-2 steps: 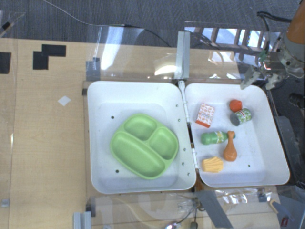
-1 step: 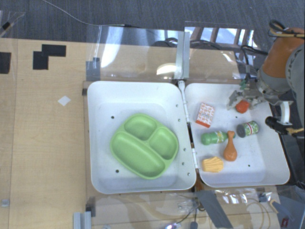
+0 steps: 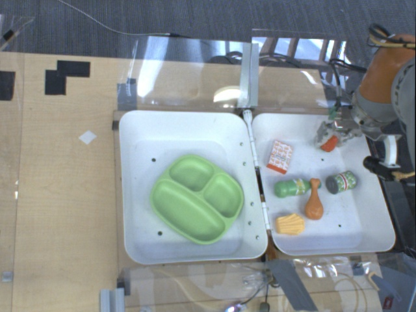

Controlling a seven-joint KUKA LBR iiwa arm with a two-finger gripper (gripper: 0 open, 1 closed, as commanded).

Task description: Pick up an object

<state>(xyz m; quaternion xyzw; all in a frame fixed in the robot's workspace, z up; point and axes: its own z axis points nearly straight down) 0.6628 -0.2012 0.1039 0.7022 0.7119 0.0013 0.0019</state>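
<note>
The table (image 3: pixel 58 194) is light wood, with black block-shaped markings at its far left. Two shallow white bins stand on it side by side, their inner rims touching along the middle.

Left bin (image 3: pixel 140 142): it holds one item — a green divided plate (image 3: pixel 197 198) with three compartments, lying flat and turned at an angle, near the bin's centre.

Right bin (image 3: pixel 370 229): several small items, listed left to right. A small red-and-white carton (image 3: pixel 280 156) lies flat in the upper left part. Below it, a green bottle-shaped toy (image 3: pixel 290 188) lies on its side. Below that, near the front rim, lies a yellow ridged toy (image 3: pixel 290 224). Just right of the green toy is an orange-brown drumstick toy (image 3: pixel 314 203), thin end pointing away from the front rim, close to the green toy's end; contact cannot be confirmed. Further right lies a small can (image 3: pixel 342 182), grey and green, on its side, apart from the rest.

A small red-orange object (image 3: pixel 329 143) sits in the upper right part of this bin, directly under the claw (image 3: pixel 336 133). The claw is low over it, metal fingers straddling or touching it — whether they are spread or clamped on it cannot be told from here. The grey arm with its orange band (image 3: pixel 387 67) enters from the right.
</note>
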